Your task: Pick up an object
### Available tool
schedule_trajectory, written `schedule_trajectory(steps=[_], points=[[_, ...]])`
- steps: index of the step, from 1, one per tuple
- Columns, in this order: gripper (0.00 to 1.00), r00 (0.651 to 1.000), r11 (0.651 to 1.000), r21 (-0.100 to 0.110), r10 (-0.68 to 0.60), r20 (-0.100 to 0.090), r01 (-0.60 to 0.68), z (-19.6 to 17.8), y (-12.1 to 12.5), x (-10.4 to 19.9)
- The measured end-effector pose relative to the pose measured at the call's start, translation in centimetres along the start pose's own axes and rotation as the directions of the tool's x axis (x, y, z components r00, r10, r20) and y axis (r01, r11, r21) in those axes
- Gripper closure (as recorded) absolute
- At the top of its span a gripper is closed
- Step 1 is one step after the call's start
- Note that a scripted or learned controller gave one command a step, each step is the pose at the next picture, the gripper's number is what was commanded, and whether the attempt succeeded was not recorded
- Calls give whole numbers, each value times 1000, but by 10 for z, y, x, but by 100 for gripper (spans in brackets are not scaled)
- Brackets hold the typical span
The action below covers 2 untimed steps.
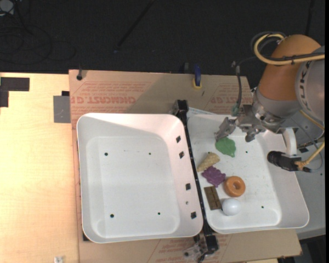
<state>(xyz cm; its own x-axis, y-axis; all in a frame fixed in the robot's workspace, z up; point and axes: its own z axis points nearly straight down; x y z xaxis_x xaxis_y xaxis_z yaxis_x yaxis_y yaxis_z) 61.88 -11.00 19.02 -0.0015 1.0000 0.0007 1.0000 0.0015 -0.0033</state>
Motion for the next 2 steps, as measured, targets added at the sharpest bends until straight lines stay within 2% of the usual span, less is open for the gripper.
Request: schedule_trajectory(steps=[1,2], points=[[0,1000,1000,2,4,0,-4,107,-22,21],[100,1000,1000,2,11,0,-11,93,-21,18]])
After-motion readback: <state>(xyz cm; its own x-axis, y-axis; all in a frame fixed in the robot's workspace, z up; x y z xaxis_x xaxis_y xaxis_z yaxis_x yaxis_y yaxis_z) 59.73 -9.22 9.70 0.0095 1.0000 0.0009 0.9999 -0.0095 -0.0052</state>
